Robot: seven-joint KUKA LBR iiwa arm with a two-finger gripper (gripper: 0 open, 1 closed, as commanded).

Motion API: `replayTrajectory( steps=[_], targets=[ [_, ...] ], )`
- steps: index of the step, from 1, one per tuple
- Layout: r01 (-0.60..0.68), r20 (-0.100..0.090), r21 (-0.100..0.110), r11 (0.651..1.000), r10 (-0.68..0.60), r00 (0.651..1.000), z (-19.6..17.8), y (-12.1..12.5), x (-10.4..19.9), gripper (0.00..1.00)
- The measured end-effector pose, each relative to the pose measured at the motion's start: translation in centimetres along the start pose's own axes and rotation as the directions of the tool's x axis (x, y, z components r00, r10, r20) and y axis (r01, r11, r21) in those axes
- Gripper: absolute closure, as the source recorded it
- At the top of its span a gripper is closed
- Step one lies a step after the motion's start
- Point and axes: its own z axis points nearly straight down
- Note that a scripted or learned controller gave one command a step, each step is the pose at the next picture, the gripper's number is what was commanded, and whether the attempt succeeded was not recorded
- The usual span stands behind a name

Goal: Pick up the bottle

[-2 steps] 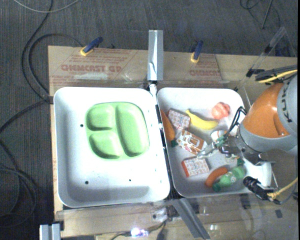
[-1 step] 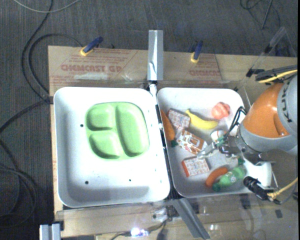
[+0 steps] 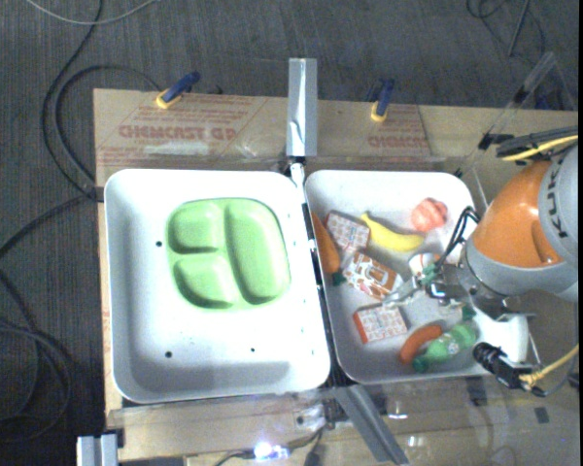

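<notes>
The bottle (image 3: 449, 347) is green and lies on its side in the front right corner of the right bin (image 3: 345, 362). An orange-red sausage-shaped toy (image 3: 419, 341) touches its left end. My gripper (image 3: 420, 285) hangs over the middle right of that bin, up and left of the bottle and apart from it. It sits just right of a red-and-white box (image 3: 373, 276). Nothing of the bottle is in the gripper.
The right bin also holds a banana (image 3: 393, 237), a pink-red fruit (image 3: 429, 214), a carrot (image 3: 323, 248) along its left wall, and two more patterned boxes (image 3: 348, 230) (image 3: 379, 323). The left bin (image 3: 136, 357) carries a green divided tray (image 3: 230, 252). The arm's orange band (image 3: 520, 223) overhangs the right wall.
</notes>
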Motion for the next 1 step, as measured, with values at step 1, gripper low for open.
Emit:
replayTrajectory(
  steps=[1],
  targets=[
    [0.0,0.0,0.0,1.0,0.0,1.0,0.0,0.0,-0.01,0.0]
  ],
)
